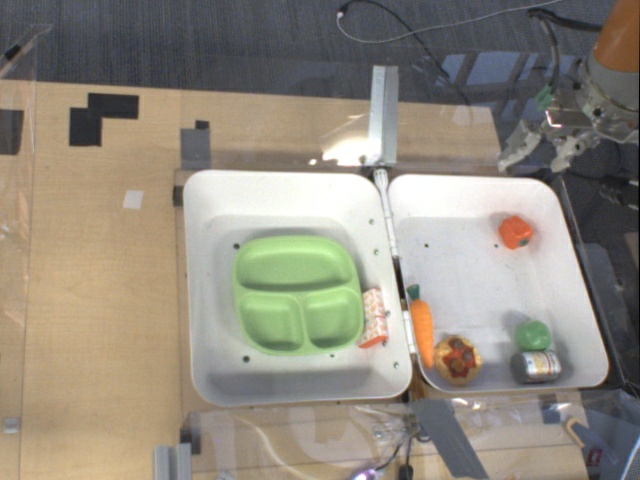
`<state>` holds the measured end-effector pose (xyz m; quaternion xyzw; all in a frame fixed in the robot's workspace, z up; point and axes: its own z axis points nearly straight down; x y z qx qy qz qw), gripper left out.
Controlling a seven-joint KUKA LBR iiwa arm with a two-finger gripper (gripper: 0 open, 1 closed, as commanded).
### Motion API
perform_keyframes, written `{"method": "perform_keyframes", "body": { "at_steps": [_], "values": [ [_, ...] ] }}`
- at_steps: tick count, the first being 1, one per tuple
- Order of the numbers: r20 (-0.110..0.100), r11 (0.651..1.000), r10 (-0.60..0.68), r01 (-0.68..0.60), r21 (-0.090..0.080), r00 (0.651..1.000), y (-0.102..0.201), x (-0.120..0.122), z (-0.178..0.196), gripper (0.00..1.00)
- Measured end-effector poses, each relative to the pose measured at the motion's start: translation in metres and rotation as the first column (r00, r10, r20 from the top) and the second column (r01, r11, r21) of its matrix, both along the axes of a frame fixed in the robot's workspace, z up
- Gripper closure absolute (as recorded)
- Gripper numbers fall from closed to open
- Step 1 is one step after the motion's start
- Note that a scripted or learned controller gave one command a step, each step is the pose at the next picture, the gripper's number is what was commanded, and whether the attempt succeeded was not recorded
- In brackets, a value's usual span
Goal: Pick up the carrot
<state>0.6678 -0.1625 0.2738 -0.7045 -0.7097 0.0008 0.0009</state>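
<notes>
Landmark = the metal divider (392,258) btwn the two bins.

Left of divider: left white bin (215,368), holding a green sectioned tray (297,293) w/ three compartments, roughly mid-bin. Just right of the tray, close to the divider, a small red-and-white packet (374,317) lies along the tray's edge.

Right of divider: right white bin (470,238). Carrot (422,330) lies right beside the divider, near its lower end, green top pointing up-frame, orange body running down-frame along the bin's left wall. Just right of the carrot's tip, a round red-and-yellow item (456,359), touching or nearly so. Further right from the divider, low in the bin: green round item (533,334) w/ a small tin can (537,367) on its side just below it. Orange-red item (516,232) sits well right of the divider, upper part of bin.

Gripper (545,148) hangs far right of the divider, above the bin's top-right corner, outside the rim, well apart from the carrot. Fingers apart, nothing btwn them.
</notes>
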Motion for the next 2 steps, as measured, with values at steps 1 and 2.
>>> {"method": "perform_keyframes", "body": {
  "at_steps": [1, 2],
  "values": [
    [0.001, 0.998, 0.055, -0.055, 0.001, 0.998, 0.049, -0.074, -0.100, 0.00],
    [0.002, 0.990, 0.144, -0.144, 0.000, 0.990, 0.138, -0.120, -0.091, 0.00]
  ]
}}
